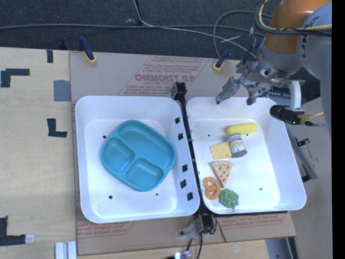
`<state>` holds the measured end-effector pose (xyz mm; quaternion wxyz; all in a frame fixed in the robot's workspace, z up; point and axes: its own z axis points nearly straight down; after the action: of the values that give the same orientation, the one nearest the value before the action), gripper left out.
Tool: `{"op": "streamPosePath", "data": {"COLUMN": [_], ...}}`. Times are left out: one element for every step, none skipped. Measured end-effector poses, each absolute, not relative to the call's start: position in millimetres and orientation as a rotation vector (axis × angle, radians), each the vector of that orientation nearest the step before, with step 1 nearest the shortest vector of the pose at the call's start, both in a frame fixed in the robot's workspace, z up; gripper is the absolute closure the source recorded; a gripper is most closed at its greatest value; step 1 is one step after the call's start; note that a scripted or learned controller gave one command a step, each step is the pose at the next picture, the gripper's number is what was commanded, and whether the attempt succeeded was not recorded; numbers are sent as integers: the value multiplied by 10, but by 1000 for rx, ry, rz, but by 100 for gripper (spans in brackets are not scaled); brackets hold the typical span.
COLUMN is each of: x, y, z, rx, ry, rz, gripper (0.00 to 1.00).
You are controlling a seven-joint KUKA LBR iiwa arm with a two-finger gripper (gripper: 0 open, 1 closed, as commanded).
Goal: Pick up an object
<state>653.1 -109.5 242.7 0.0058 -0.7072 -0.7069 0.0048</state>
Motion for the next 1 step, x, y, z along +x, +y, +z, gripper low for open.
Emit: {"op": "streamPosePath", "data": {"x": [6554], "y": [-1092], "z": [2513], "rx": [-2218], "ry": [-2223], "rz": [2], "gripper": [0]}}
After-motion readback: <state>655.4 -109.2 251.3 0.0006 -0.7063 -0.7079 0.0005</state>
